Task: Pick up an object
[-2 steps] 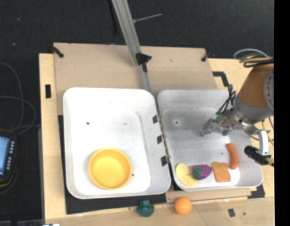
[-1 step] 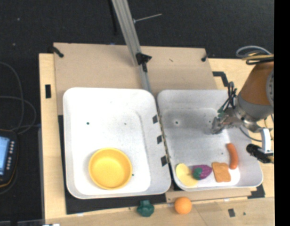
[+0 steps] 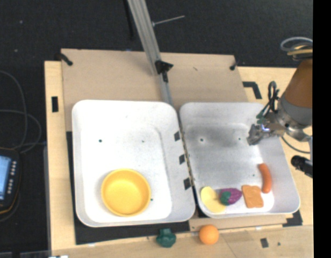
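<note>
The right bin (image 3: pixel 224 138) holds several small items along its near edge: a pale yellow piece (image 3: pixel 209 199), a purple and green toy (image 3: pixel 229 196), an orange-tan block (image 3: pixel 252 196) and a red-orange sausage (image 3: pixel 266 177). My gripper (image 3: pixel 256 134) hangs over the bin's right part, above and behind the sausage, with nothing visibly held. The orange band of the arm (image 3: pixel 301 87) is at the right edge.
The left bin (image 3: pixel 122 128) holds a yellow bowl (image 3: pixel 126 192) near its front. An orange ball (image 3: pixel 208 234) and a green object (image 3: pixel 166 237) lie on the bench in front of the bins. A metal pole (image 3: pixel 146 34) slants up behind them.
</note>
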Controlling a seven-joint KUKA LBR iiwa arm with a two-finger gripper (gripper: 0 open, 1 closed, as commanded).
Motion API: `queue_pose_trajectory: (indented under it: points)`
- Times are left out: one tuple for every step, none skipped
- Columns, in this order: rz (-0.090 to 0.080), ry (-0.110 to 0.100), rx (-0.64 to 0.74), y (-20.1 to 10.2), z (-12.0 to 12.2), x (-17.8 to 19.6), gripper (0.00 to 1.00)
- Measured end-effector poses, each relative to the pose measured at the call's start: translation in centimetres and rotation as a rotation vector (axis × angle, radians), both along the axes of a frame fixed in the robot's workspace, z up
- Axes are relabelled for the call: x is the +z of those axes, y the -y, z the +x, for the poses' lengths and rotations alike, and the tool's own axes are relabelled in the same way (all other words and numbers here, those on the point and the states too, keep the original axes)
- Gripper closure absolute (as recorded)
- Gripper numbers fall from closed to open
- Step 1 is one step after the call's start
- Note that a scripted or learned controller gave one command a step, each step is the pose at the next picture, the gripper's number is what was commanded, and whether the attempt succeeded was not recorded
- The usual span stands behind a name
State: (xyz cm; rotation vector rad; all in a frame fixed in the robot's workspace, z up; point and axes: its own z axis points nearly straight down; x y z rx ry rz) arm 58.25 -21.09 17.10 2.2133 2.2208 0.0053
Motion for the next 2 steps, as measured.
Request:
queue_pose_trajectory:
  points:
    - [-0.001,-0.003,0.000,0.2,0.1,5.1,1.00]
    - [0.001,-0.005,-0.001,-5.2,-0.2,4.6,1.00]
